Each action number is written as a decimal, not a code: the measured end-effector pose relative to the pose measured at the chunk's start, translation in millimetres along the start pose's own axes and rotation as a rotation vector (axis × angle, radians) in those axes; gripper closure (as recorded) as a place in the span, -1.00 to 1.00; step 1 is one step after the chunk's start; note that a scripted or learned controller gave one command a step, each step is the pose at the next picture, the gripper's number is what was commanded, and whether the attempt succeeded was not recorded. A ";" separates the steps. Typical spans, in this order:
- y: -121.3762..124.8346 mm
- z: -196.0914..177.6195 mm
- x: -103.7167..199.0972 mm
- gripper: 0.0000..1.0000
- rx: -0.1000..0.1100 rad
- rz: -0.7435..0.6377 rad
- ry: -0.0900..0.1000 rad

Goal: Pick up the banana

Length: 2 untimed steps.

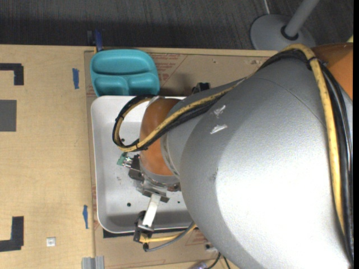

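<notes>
Looking down, I see the bulky grey arm with its orange band (252, 167) covering much of the shallow white plastic bin (106, 167). A teal moulded plastic tray (124, 72) sits at the bin's far edge. I cannot tell whether the gripper (147, 188) is spread or pinching, nor where the banana lies, so I'd raise slowly and check.

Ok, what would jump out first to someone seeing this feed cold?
The big grey arm dominates, sweeping in from the right and covering most of the white bin, with its orange band over the bin's middle. Next comes the teal tray, sitting at the bin's top edge on the brown bench.
</notes>
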<state>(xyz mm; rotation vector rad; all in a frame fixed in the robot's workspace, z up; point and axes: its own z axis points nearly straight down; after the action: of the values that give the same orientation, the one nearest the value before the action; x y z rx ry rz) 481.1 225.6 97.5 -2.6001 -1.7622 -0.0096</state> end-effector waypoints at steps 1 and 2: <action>-0.1 -9.9 0.4 1.00 0.000 0.001 0.000; -0.2 -19.5 0.8 1.00 0.001 0.000 0.000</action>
<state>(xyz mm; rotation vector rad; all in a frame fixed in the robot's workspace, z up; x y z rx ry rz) 481.1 226.3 117.0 -2.5998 -1.7612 -0.0095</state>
